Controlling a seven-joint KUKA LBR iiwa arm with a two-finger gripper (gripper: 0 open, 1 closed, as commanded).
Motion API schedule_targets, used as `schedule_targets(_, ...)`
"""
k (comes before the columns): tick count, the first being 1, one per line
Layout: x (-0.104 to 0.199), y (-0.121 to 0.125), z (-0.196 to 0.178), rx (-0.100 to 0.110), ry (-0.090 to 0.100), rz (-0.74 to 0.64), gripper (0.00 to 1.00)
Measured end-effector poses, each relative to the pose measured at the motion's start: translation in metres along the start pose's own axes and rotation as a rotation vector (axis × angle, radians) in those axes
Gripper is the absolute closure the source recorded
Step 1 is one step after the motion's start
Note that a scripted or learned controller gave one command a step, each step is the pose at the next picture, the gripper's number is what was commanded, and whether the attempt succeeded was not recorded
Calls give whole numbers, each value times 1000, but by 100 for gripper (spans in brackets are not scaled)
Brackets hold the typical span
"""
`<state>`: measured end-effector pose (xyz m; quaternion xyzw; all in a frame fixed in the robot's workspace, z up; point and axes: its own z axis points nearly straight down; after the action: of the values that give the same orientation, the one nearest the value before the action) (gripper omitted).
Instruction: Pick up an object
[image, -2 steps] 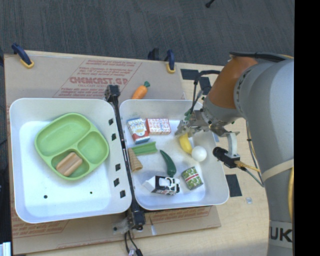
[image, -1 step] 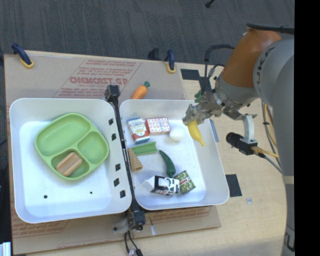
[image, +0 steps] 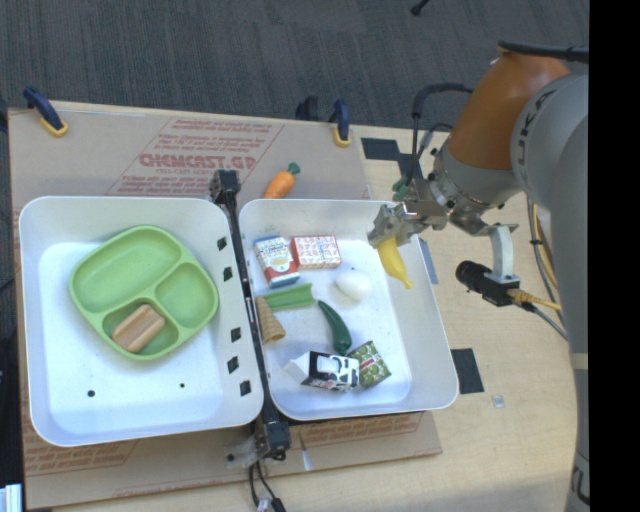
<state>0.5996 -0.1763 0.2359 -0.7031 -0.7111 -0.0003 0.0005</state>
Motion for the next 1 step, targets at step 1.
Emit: schedule_targets(1, 51, -85, 3, 2, -1, 4, 100)
